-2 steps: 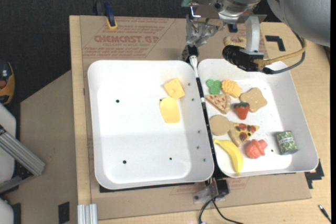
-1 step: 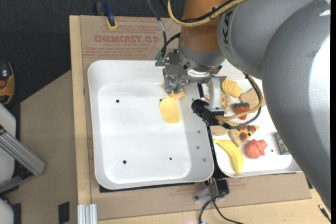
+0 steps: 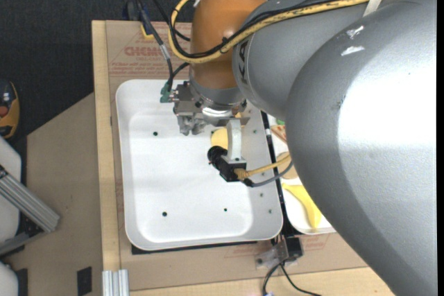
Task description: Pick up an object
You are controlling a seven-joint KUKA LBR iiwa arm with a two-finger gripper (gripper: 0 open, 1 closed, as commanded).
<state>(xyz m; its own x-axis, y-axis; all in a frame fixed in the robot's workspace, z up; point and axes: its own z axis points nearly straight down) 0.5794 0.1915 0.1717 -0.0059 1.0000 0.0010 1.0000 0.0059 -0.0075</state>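
My gripper [image 3: 187, 124] hangs low over the upper middle of the left white bin [image 3: 173, 190], below the orange band of the wrist. A pale yellow thing [image 3: 219, 137] lies in that bin just right of the gripper, mostly hidden under the wrist. In the right bin [image 3: 297, 222], a yellow banana-shaped object [image 3: 305, 204] peeks out from beneath the arm. I see nothing between the gripper's tips from this angle.
The big grey arm covers most of the right bin. A small green and orange item [image 3: 279, 127] shows at that bin's left rim. The brown bench board [image 3: 104, 149] frames the bins, with dark floor beyond its left edge.
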